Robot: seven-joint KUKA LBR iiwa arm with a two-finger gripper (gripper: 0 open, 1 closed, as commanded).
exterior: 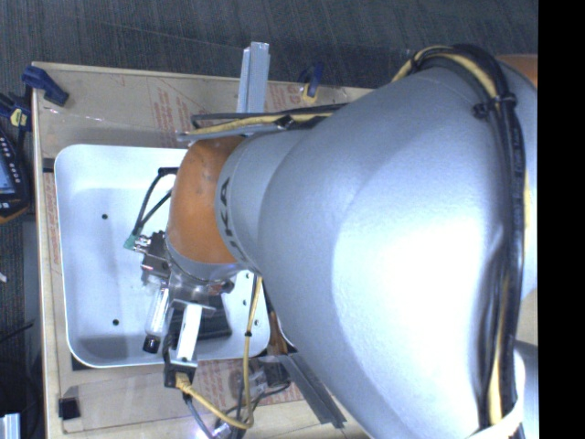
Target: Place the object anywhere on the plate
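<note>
Your arm (384, 245) (grey, with its orange band (196, 208) near the wrist) covers most of the bench (110, 99), and the gripper (169, 337) hangs low over the near edge of the left bin (82, 199). You cannot tell how the jaws stand. The object and the plate cannot be made out here.

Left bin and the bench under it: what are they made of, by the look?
Left bin: looks like moulded white plastic, smooth and slightly glossy, going by its rounded corners and soft shading on the walls. Bench: probably plywood or cardboard sheet, matte tan with faint reddish printed markings; the picture leaves it open which.
</note>
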